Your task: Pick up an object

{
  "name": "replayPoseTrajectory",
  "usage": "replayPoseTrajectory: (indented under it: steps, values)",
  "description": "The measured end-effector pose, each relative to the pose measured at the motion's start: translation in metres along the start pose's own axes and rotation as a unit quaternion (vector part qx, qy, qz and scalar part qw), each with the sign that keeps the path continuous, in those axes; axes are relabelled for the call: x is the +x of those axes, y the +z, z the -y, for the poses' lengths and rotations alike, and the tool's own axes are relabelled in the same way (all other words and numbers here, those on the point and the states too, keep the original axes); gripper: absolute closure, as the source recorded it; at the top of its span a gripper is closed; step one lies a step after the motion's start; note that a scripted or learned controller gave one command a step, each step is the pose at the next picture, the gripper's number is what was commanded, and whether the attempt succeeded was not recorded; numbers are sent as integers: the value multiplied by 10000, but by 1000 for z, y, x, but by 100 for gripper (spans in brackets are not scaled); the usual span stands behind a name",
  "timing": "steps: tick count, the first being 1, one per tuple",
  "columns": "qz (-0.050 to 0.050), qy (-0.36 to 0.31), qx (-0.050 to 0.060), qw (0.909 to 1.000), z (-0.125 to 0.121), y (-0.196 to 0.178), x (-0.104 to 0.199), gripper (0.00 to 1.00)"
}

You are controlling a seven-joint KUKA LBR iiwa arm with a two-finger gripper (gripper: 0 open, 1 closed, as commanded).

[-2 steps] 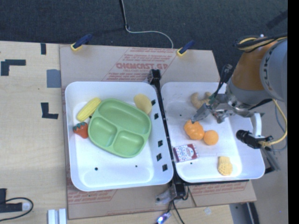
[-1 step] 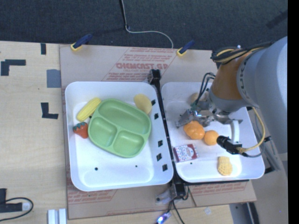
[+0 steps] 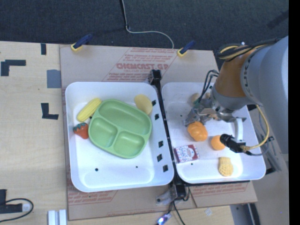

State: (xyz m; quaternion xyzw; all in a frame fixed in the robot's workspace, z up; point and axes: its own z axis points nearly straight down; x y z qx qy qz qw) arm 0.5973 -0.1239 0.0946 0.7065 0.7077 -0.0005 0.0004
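Orange fruit (image 3: pixel 198 131) mid-bin beneath gripper (image 3: pixel 197 116), finger state unclear, bare floor around.

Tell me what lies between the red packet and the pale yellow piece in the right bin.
Bare white bin floor separates the red packet from the pale yellow piece, seen in the camera view.

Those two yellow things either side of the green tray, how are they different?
The long yellow toy corn cob is slim, ridged and lies slanted at the green divided plastic tray's left edge; the rounded yellow toy lemon is plump, smooth and sits at its upper right. Both lie in the left white bin.
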Motion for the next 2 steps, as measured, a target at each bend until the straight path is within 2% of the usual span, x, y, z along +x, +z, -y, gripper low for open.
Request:
replayPoseTrajectory:
  steps: [1, 2]
  values:
    - [-13, -26, -19, 10000, 18, -95, 69, 100]
    - [-28, -42, 5, 10000, 83, -143, 149, 100]
